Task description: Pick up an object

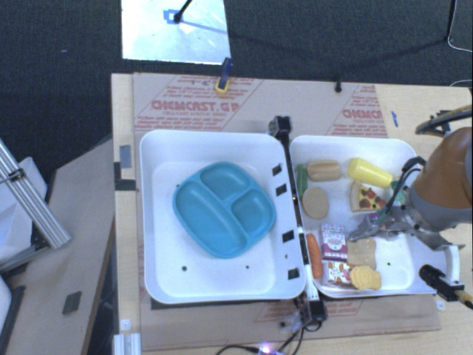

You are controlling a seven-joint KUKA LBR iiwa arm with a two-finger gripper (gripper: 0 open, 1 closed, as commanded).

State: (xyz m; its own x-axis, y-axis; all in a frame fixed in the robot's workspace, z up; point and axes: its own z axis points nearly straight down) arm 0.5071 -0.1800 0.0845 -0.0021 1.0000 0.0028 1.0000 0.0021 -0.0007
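Nearest you, at the near edge of the right bin point(403, 151), sits a round cracker point(365, 277), touching a slice of toast point(361, 252) just beyond it; left of those lie two small red packets point(334, 240), one past the other, and a carrot point(315, 256) runs along the bin's left wall. Farther back you have a tan round patty point(315, 203), a green bean point(301, 180) by the left wall, a bread roll point(324, 171), a yellow corn-like piece point(369, 172) and a pizza slice point(365, 197) just near of it. Your gripper point(367, 230) reaches in from the right, low over the bin, its tips at the far edge of the toast and just right of the upper packet; you can see the fingers slightly apart with nothing between them. Behind it, the arm's orange band point(448, 177) hangs over the bin's right side. Look left and the other bin point(162, 268) holds a blue divided plate point(224, 208), lying flat and turned at an angle, well apart from the gripper
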